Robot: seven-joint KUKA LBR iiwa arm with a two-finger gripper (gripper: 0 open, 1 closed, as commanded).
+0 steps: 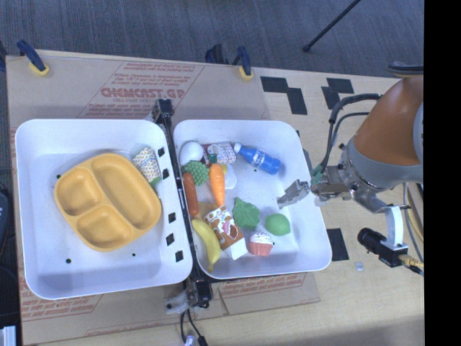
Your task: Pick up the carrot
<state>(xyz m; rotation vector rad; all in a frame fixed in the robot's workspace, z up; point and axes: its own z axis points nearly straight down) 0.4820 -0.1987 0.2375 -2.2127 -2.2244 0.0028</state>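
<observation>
The carrot [217, 184] is a short orange cone lying in the right bin [311, 229], in its upper left part, with its tip pointing toward the near side. A green leafy piece [195, 171] and a long red-orange sausage-like piece [190, 194] lie just to its left. My gripper [293, 192] hangs over the right side of the same bin, about a hand's width to the right of the carrot and apart from it. Nothing shows held in it.
Around the carrot lie a white egg [191, 151], a small carton [221, 152], a blue bottle [259, 160], green broccoli [245, 213], a lime [278, 224], a cupcake [261, 244], a banana [207, 242] and a printed box [226, 227]. The left bin [32, 265] holds a yellow divided plate [108, 199] and a patterned cup [147, 164].
</observation>
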